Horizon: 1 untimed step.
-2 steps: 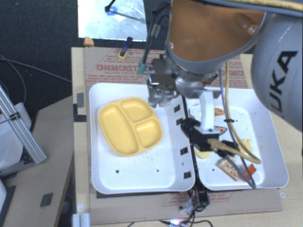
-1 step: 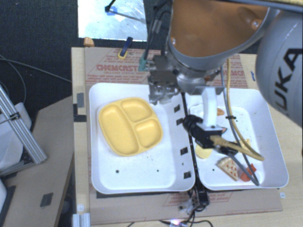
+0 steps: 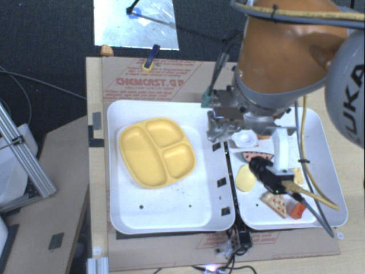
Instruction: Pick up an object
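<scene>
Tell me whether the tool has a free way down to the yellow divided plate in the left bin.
Probably yes: the yellow divided plate lies alone and uncovered; the tool sits above the right bin, beside it.

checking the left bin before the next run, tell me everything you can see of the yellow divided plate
The yellow divided plate looks like matte plastic, rounded in outline with raised ridges splitting it into three compartments: one long one on the view's left and two smaller ones on the right. All three look bare. It lies flat and upright, turned slightly askew, on the floor of the left bin, toward the far half. Only the bin floor touches it; the gripper is over at the right bin.
</scene>
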{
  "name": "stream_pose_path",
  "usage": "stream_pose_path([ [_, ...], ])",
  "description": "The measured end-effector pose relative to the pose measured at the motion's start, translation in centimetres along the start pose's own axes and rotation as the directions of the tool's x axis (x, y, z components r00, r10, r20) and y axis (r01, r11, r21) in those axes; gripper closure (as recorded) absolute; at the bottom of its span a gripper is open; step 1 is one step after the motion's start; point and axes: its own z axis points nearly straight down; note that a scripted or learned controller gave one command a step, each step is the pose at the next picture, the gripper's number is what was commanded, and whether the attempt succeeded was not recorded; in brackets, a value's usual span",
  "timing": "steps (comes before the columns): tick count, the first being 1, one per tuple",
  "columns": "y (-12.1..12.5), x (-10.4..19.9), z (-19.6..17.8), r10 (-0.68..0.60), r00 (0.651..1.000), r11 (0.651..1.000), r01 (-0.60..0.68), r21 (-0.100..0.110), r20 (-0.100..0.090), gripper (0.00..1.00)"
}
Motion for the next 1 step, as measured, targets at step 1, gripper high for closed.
stream_pose_path([
  [1,0.02,0.4,-0.3,-0.008,1.0,1.0,0.008,-0.005,-0.003,0.0],
])
